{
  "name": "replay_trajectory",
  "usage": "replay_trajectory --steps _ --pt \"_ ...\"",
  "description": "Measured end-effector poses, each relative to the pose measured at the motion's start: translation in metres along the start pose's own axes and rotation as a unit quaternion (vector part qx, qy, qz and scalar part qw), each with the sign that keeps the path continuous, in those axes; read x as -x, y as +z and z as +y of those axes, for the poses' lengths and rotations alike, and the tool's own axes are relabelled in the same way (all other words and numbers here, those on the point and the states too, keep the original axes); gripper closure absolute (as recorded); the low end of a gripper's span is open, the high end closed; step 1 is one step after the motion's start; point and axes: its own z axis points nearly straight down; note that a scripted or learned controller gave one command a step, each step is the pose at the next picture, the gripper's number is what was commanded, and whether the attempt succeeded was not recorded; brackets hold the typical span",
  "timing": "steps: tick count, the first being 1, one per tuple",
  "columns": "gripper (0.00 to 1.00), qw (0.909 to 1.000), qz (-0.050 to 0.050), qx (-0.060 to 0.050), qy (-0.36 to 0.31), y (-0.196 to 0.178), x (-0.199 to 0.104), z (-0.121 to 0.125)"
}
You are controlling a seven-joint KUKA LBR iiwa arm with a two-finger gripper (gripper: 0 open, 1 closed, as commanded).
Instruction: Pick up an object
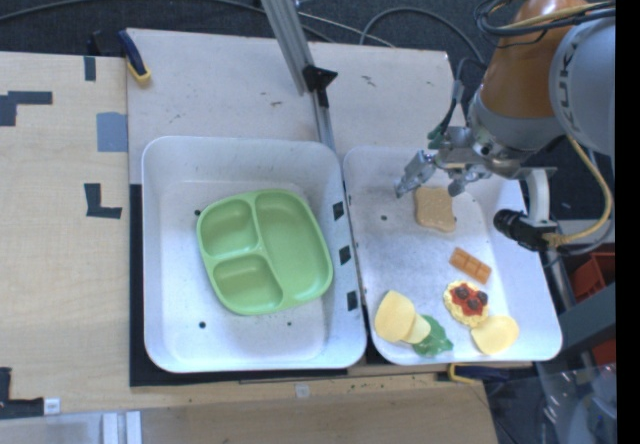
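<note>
My gripper (436, 180) hangs over the back of the right bin (400, 232), its two fingers spread open. A tan slice of bread (436, 209) lies just below the fingertips, with nothing gripped between them. Further toward the front of that bin lie an orange cracker (470, 265), a small pizza-like piece with red topping (467, 301), a yellow round piece (495, 335), a yellow wedge (396, 317) and a green bit (435, 339).
The left bin (170, 232) holds a green divided plate (265, 252). A slanted metal rod (285, 17) runs from the top down to the divider between the bins. Cables trail across the back of the bench.
</note>
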Motion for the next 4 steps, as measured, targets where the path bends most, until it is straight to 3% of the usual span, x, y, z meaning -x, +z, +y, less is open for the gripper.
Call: replay_trajectory --steps 1,4 --pt "0.00 1.0000 0.000 0.000 0.000 0.000 0.000 0.000" --pt "0.00 1.0000 -0.001 0.001 0.000 0.130 0.000 0.003"
